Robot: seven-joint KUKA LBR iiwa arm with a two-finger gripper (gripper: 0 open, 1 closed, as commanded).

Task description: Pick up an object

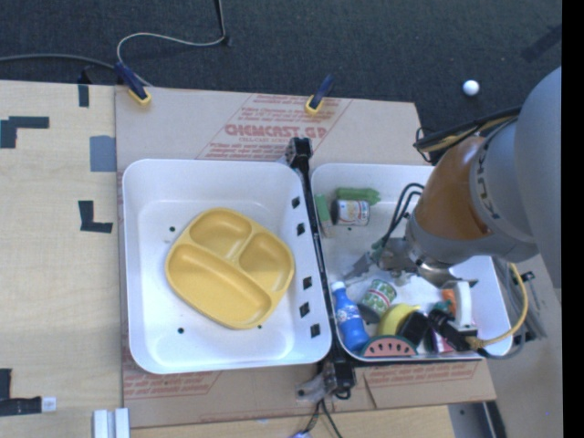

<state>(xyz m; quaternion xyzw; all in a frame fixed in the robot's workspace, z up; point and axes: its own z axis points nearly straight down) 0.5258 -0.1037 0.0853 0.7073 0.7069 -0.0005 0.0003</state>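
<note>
Beneath the arm [474, 199], end effector [379, 261] partly hidden.

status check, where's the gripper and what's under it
Gripper low in the right white bin, grasp not visible. Green-labelled can just below it, blue bottle beside. Yellow divided plate alone in the left bin.
</note>
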